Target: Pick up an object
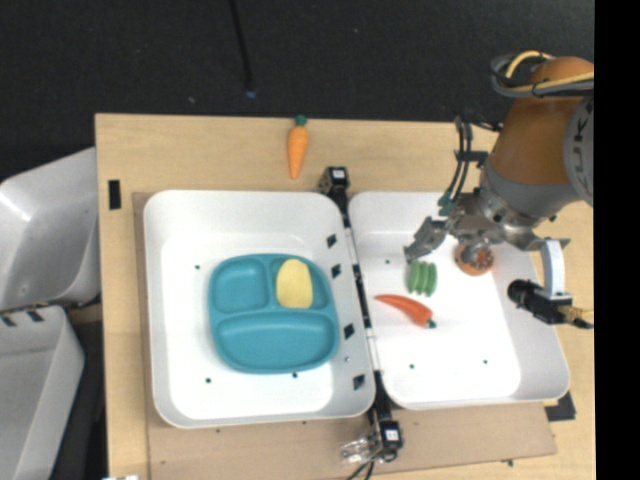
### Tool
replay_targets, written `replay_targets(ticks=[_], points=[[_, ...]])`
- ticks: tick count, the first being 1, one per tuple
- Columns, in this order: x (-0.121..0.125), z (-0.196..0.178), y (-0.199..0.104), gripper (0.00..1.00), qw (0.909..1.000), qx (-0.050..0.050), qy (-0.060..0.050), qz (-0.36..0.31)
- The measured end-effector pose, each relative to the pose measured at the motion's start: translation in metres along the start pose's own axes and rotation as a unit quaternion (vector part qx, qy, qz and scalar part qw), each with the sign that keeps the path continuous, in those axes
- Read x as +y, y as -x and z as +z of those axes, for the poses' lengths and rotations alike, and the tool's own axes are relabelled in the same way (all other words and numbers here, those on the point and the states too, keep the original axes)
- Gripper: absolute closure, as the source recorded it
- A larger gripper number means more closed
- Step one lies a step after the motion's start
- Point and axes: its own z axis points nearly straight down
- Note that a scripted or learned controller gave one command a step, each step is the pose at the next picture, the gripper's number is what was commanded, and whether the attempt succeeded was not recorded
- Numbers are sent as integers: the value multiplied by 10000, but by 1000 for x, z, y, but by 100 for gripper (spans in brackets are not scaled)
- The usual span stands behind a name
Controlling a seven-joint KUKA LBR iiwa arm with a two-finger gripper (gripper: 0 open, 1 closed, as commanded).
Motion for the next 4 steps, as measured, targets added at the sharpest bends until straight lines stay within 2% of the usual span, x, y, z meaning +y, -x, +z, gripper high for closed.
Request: replay_targets(ticks=[1,3,4], points=[[2,-6,0,0,10000,-6,58,-13],[12,82,1,0,10000,-11,45,7],[15,123,4,0,9999,-30,95,10]])
